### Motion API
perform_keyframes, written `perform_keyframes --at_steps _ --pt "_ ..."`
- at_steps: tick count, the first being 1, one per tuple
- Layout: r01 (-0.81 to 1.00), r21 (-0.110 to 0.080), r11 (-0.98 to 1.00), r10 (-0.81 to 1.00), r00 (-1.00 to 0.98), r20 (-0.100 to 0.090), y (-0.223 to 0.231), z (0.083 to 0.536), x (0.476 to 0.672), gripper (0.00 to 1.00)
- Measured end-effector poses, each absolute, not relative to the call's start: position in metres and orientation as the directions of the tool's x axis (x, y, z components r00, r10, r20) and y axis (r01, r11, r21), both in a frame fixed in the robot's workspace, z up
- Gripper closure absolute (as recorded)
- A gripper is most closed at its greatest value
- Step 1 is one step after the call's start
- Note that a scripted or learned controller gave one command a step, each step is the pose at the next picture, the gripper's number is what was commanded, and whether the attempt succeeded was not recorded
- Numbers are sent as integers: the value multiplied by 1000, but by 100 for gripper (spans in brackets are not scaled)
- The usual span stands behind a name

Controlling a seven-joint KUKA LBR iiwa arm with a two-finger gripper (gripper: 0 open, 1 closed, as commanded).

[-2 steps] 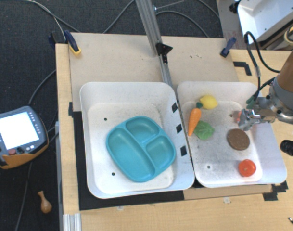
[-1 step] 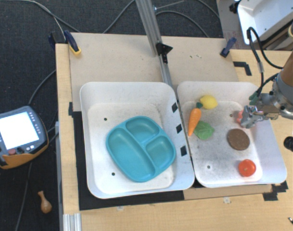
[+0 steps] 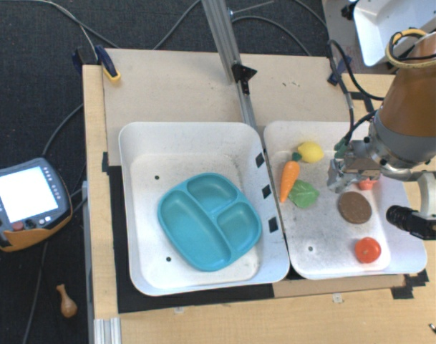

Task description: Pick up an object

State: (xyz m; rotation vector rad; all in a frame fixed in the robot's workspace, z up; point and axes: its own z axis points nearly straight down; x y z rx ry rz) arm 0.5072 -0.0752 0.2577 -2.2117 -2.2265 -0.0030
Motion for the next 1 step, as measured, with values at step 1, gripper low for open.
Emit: perform_keyframes --at_steps 1 --pt "1000 -3 8 1000 -8 4 -16 241 510 100"
